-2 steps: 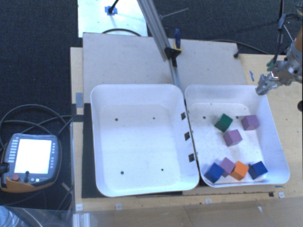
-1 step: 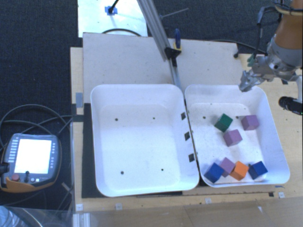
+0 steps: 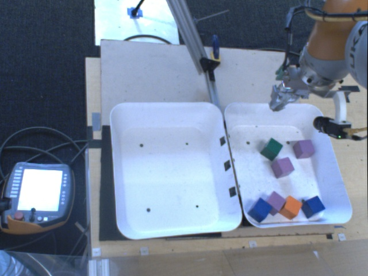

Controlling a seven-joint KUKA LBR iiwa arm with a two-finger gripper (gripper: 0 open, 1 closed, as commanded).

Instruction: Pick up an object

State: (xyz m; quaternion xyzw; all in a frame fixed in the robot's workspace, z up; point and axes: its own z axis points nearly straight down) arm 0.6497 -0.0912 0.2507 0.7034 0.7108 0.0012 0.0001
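My gripper (image 3: 280, 100) hangs over the far rim of the right bin (image 3: 330, 168), pointing down, with nothing seen between its fingers. Below it in that bin lie a green cube (image 3: 271, 149), a purple cube (image 3: 303, 148) and another purple cube (image 3: 282, 167). Along the bin's near edge sit a blue cube (image 3: 260, 209), a third purple cube (image 3: 276, 200), an orange cube (image 3: 291, 207) and a second blue cube (image 3: 313, 206). The green cube is the closest to the gripper, well apart from it.
The left bin (image 3: 172, 168) stands beside the right one, sharing a ridge with black clips (image 3: 227, 165). A metal pole (image 3: 190, 30) slants across the bench's back. A teach pendant (image 3: 37, 197) lies on the floor at left.
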